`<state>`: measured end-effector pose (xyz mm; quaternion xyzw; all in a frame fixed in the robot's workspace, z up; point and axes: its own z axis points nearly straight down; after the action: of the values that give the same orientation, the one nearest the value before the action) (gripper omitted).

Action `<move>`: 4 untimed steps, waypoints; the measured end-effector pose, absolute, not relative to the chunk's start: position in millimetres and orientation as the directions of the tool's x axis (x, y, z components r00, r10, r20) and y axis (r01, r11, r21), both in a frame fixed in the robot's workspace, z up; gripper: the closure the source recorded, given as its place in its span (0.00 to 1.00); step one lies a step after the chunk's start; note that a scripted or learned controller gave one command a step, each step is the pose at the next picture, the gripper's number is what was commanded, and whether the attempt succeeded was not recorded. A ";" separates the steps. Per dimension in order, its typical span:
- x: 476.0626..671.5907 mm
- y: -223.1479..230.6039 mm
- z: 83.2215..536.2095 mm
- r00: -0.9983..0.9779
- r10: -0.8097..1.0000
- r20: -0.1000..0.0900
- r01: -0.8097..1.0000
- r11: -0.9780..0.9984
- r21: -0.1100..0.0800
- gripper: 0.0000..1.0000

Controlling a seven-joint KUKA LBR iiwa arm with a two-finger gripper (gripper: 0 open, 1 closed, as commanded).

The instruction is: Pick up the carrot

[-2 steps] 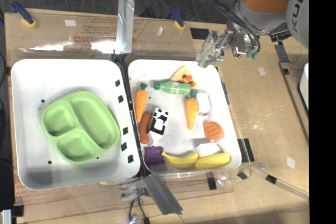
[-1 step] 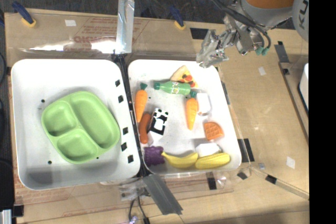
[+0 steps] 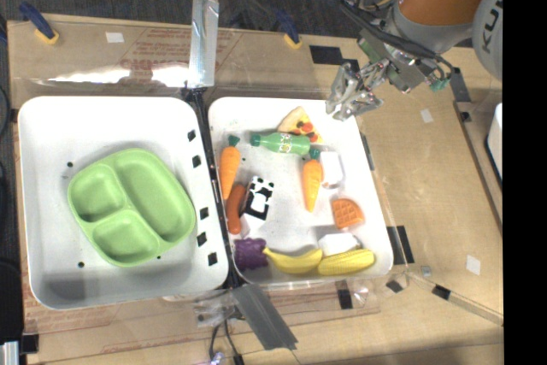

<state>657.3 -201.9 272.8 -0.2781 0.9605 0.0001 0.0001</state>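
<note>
Near edge of the right white bin [image 3: 376, 222]: yellow plastic banana [image 3: 293, 259], corn cob [image 3: 346, 261]. The orange tapered toy carrot [image 3: 312, 182] lies flat mid-bin, below and slightly left of the two-finger metal claw [image 3: 350, 103]. Claw hovers over bin's far right corner, empty; can't tell finger state.

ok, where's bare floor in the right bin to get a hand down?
Best patch: mid-floor of the right bin, between the panda block and the middle carrot. A smaller one sits at the top left corner above the left carrot. The front edge by the banana and corn is crowded.
</note>
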 end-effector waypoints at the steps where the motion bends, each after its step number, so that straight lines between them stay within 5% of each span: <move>1: 658.3 -208.3 333.8 -0.759 -0.651 -0.004 -0.651 0.759 -0.005 1.00; 2: 618.4 -208.5 294.4 -0.565 -0.825 0.000 -0.825 0.565 0.002 1.00; 3: 568.7 -208.8 303.1 -0.387 -0.922 0.000 -0.922 0.387 0.000 1.00; 4: 544.1 -209.4 332.2 -0.068 -0.998 0.000 -0.998 0.068 -0.003 1.00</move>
<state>544.1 -209.4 332.2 -0.6826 0.7308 -0.0012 0.0011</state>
